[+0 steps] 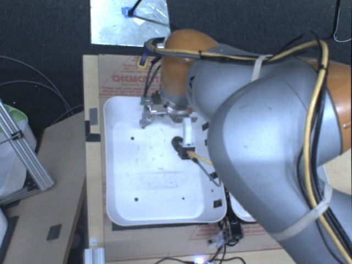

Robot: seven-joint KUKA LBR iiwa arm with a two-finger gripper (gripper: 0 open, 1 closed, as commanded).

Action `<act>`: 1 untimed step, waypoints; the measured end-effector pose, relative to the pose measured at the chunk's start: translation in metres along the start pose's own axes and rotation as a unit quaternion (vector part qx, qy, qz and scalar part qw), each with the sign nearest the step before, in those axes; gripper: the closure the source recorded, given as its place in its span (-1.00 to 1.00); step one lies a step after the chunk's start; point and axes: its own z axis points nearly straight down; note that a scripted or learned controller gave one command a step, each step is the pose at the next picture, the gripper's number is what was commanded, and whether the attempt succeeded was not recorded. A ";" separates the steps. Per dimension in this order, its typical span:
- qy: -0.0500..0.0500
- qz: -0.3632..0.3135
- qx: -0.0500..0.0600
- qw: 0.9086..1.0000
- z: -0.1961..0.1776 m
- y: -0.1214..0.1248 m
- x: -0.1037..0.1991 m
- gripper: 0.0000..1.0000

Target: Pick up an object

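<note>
Fixed overhead camera, slanting down on bins [118,164]

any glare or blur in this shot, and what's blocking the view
Camera view: the arm is close to the lens, soft and bulky, hiding most of the right bin; the foil sheet at the top glares; the left bin is evenly lit, with faint shadow under the gripper.

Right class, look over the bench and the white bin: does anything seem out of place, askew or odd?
Nothing looks spilled or damaged. The left white bin sits square on the cardboard sheet, showing only faint scuffs and a few small dark dots. One oddity for a pick-up job: no loose object is visible on its floor. The arm hides most of the right bin.
</note>
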 end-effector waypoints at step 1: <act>-0.002 0.007 -0.005 1.000 -0.113 0.001 -0.111 -1.00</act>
